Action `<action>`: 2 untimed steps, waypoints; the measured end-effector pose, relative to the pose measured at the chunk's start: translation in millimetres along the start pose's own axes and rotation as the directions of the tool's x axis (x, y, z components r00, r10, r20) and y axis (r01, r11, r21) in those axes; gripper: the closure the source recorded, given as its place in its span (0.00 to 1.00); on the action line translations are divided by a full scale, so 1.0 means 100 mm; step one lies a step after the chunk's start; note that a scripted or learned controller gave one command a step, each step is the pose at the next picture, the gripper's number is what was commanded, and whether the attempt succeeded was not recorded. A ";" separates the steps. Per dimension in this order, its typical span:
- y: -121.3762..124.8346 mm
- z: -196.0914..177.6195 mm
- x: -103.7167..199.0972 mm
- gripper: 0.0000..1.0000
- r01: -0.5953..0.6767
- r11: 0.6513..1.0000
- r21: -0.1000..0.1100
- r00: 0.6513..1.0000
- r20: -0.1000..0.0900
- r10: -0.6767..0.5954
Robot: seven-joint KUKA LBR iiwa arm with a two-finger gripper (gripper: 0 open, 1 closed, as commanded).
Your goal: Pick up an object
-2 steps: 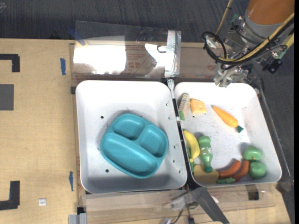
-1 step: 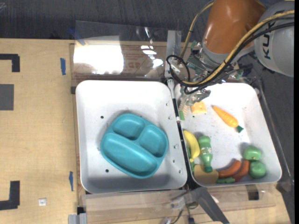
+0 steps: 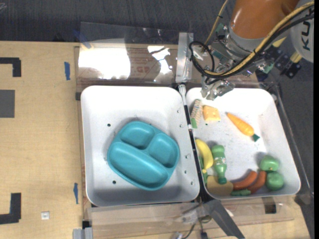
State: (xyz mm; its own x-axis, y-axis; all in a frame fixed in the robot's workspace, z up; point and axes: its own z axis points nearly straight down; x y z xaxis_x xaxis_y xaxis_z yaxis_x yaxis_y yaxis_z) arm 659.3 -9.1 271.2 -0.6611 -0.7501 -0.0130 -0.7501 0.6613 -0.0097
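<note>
The grey arm (image 3: 304, 34) reaches in from the upper right, its orange band (image 3: 261, 9) directly above the wrist. Black and yellow cables loop around the wrist. Below it the tool (image 3: 215, 91) points downward, its metal tip bare.

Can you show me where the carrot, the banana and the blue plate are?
carrot (image 3: 239, 124), camera view, middle of its orange body.
banana (image 3: 204, 153), camera view, middle of its yellow curve.
blue plate (image 3: 130, 172), camera view, its front rim.

arm (image 3: 259, 14) over right bin (image 3: 286, 133) | teal tray (image 3: 143, 155) in left bin (image 3: 94, 113)
</note>
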 end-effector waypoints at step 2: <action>-0.01 -0.23 -0.04 1.00 -0.002 1.000 0.009 1.000 0.016 0.002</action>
State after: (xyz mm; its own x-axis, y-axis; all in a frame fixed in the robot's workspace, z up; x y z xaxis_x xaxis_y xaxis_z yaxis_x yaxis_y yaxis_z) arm 662.6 -6.5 294.5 -0.6621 -0.7488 -0.0294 -0.7486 0.6627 -0.0190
